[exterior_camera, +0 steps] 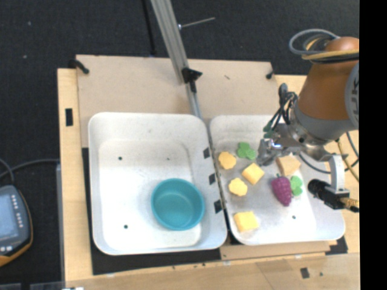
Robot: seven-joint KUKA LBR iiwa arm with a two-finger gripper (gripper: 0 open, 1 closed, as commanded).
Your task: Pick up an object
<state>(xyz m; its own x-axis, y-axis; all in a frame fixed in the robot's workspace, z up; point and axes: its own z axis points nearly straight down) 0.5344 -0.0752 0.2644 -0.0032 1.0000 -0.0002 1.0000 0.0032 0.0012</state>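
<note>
Hovering claw over right bin, grip state unclear, yellow blocks beside it.

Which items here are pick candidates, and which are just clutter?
Job: gripper; in the right bin: four yellow blocks, tan block, purple grapes, green pieces; teal bowl in the left bin.

Lying about: metal pole, handheld pendant.
</note>
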